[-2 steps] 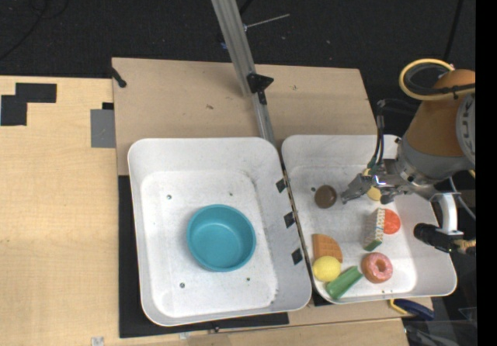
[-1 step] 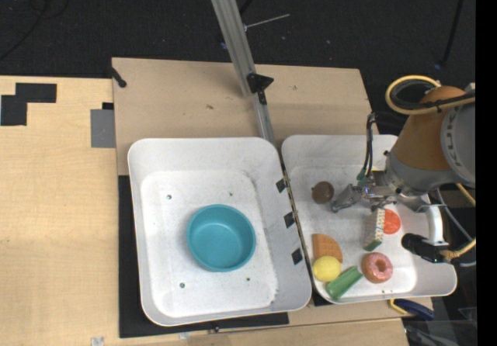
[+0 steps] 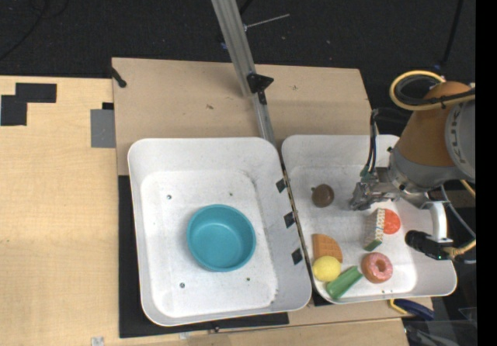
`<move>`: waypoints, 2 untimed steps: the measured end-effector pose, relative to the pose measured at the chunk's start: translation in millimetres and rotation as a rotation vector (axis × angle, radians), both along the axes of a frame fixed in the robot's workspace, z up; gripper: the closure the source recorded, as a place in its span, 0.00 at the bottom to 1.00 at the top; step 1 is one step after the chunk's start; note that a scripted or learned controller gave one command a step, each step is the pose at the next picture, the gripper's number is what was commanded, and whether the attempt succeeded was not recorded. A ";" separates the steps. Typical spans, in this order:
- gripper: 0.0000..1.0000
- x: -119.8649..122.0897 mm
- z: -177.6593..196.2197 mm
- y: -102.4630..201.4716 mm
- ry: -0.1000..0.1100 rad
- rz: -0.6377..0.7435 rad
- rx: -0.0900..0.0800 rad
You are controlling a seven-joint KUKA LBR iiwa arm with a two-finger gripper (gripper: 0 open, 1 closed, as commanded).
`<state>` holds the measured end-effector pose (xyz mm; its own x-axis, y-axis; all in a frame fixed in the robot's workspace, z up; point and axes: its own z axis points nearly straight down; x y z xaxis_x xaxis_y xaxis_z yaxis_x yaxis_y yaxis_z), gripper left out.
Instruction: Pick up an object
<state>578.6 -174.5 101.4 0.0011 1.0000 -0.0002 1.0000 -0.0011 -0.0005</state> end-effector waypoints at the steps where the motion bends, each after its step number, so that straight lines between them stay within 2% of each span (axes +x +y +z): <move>1: 1.00 1.2 61.5 -4.9 -0.004 0.001 -0.001; 2: 1.00 7.0 117.2 3.4 -0.005 0.002 -0.001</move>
